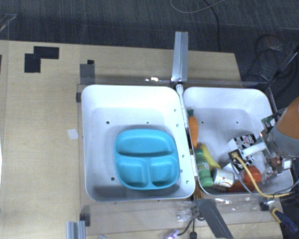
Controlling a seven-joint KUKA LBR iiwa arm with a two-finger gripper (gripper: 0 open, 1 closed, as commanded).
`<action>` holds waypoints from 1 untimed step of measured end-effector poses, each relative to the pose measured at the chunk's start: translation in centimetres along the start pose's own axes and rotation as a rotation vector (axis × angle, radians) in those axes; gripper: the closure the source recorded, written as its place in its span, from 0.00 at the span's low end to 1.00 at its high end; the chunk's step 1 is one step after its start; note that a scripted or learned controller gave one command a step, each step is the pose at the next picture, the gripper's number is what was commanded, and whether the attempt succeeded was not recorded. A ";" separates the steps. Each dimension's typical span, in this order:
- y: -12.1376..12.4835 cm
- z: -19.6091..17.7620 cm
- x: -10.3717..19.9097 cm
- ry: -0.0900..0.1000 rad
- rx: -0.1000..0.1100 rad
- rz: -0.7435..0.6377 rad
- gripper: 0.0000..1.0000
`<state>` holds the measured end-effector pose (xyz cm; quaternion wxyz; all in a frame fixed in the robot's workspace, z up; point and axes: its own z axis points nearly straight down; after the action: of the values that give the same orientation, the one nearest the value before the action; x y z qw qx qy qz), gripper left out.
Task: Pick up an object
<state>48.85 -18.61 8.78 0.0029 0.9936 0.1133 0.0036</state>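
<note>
Worktop (40, 133): two white bins side by side, walls touching along the middle.

Left bin (97, 133): holds one blue divided tray (147, 158), lying flat in the near half, three compartments facing up. Fully visible.

Right bin (224, 101): the pickable objects are here, crowded along the left wall and the near part.
- Carrot (192, 127): lies against the left wall, pointing far to near. Its near end is lost among the other items.
- Yellow item (208, 154): just near of the carrot, tilted. Kind not identifiable.
- Green item (203, 169): touching the yellow item, close to the left wall. Partly covered.
- White can (222, 178): lies on its side beside the green item. Label unreadable.
- Red item (253, 175): right of the can, partly hidden by robot parts in front of it. A reddish shape under the can cannot be told apart from it.

Arm (294, 123): enters from the right and is cut off by the picture edge. The end effector (275, 169) hangs over the near right part of the right bin, right of the red item. Whether it is apart or together cannot be told, and nothing is seen held in it.
</note>
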 end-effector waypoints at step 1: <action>-6.4 -1.8 4.5 -0.006 0.008 0.021 0.00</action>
<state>51.75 -11.37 10.59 -0.0005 0.9947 0.1030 0.0000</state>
